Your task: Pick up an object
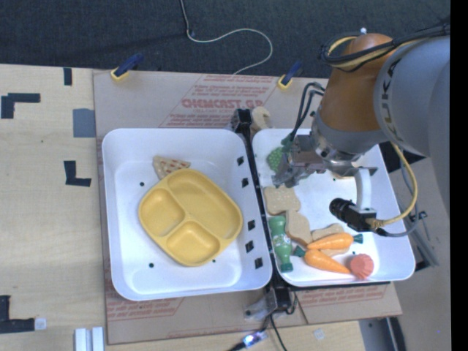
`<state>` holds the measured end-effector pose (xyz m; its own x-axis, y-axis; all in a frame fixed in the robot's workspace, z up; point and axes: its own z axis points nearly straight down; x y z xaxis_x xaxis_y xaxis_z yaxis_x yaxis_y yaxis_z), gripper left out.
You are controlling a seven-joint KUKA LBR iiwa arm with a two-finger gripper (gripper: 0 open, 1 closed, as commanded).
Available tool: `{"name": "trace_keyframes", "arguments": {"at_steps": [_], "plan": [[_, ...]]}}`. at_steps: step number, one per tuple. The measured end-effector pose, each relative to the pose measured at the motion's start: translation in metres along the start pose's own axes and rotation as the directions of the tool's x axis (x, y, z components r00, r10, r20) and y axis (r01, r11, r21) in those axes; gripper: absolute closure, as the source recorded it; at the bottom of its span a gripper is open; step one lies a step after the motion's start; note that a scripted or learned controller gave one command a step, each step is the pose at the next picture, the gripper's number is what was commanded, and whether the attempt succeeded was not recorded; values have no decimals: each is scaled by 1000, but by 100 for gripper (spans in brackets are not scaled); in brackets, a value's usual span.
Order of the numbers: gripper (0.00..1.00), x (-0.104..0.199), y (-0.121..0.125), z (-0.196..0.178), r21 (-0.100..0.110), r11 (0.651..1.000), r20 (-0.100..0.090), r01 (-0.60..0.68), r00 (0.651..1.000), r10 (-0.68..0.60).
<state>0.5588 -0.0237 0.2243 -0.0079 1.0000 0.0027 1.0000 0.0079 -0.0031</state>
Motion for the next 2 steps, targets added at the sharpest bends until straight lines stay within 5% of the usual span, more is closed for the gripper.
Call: {"name": "trace_keyframes", "arguments": {"at_steps": [1,2], "plan": [[100,50,-17,10,2,1000,2,-2,1000,2],[100,67,-11,-9,-2,1000,3,-5,1000,5]]}}
